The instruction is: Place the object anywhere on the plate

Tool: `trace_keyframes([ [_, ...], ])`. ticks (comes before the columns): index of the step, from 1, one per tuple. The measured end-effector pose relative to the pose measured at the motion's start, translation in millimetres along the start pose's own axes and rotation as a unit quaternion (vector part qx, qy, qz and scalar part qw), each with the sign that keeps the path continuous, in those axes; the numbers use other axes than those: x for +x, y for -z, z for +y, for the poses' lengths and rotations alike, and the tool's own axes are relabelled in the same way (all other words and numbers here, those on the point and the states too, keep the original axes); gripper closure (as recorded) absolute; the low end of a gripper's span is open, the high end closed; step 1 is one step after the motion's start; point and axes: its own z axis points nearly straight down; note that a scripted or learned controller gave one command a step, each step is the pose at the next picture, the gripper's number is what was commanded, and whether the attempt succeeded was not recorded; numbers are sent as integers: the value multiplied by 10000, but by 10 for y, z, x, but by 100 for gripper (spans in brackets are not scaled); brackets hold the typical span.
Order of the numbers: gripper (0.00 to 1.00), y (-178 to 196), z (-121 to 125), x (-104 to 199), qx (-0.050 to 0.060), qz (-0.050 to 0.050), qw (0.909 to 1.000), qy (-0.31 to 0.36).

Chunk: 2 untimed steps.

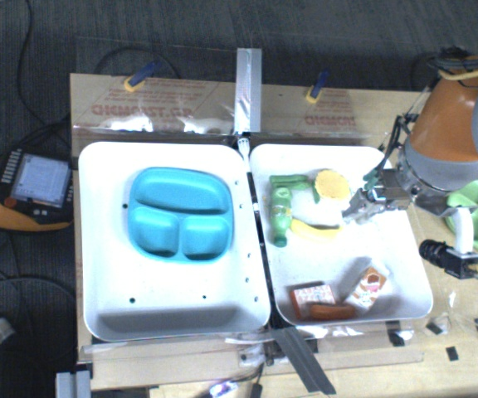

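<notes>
Several toys [305, 201] lie in the right-hand bin [405, 255] while the gripper [363, 206], its grip impossible to judge, hovers mid-right, apparently pre-grasp; carrying one left to the blue plate [181, 214] follows.

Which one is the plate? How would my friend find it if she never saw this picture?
Look at the two white bins side by side and pick the left bin. The plate lies near its middle, bright blue, with one long compartment at the back and two smaller ones in front. All the toy food sits in the right bin, so the plate lies alone.
</notes>
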Motion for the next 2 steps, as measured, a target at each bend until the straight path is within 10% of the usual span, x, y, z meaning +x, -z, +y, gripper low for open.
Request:
trace_keyframes([
  [1, 100, 148, 151, 494, 4, 13, 9958, -918],
  [2, 100, 480, 325, -9, -7, -2, 10000, 66],
])
